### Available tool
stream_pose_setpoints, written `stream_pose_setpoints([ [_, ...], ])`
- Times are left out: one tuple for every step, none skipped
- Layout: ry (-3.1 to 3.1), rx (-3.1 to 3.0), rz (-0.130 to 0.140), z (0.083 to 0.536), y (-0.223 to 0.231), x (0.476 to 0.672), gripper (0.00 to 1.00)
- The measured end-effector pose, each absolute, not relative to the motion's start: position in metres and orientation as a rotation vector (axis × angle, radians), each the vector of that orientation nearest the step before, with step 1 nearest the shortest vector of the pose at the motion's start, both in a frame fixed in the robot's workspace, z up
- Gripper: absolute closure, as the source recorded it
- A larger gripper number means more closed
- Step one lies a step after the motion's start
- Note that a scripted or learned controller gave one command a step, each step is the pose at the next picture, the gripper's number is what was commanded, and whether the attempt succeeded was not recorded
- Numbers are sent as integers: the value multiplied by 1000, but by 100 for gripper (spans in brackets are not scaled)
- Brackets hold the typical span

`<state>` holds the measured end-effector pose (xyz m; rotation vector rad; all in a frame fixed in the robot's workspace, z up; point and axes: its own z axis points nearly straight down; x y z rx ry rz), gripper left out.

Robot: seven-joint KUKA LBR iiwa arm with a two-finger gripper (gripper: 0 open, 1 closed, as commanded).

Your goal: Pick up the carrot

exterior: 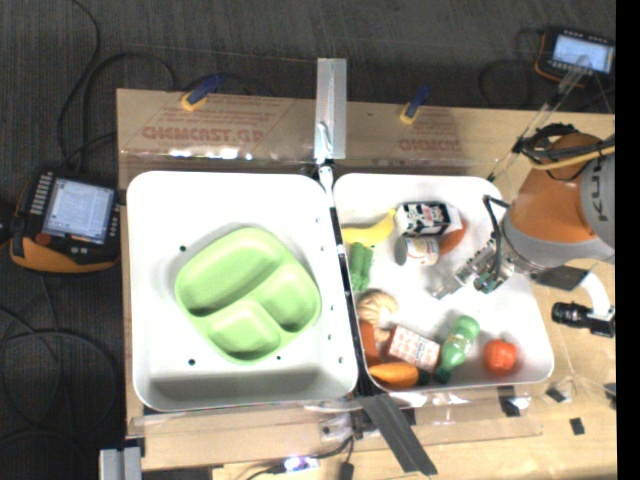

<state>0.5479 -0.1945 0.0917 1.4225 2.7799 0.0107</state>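
Carrot (393, 374) sits lower middle of frame, right bin (520, 313); my gripper (462, 274) hovers well apart, can't tell its grip.

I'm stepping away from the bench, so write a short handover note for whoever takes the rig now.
Gripper: over the right bin, mid-right; nothing seen between its fingers, open or shut unclear.
Carrot: lying at the right bin's near edge, beside the small box and green bottle.
Left bin holds the green tray.
Done: nothing yet.
Left: reach down to the carrot, grip and lift.
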Motion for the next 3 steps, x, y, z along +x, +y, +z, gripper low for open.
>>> stream_pose_setpoints([
  [3020,792,-5,92,-152,569,100],
  [3102,209,-8,94,-136,513,100],
  [3102,211,-4,102,-134,513,100],
])
